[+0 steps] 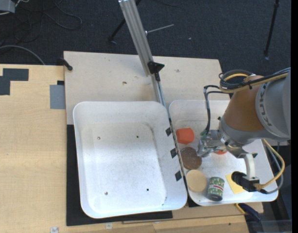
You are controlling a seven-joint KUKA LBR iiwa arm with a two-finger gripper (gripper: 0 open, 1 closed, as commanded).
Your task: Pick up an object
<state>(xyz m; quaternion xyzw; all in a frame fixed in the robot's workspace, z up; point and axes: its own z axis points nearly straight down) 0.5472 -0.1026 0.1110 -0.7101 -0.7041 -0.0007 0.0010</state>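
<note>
I've got the gripper (205, 148) low in the right bin (180, 108) beside the brown disc (190, 158) and orange block (185, 135), can't tell finger state, so risk is clipping both crowded objects or the bin divider and closing on nothing; the wrist hides whatever's underneath.

The bench (114, 76) is a pale wooden board. Two shallow white bins rest on it side by side: the left bin (122, 159) and the right bin (187, 111).
</note>
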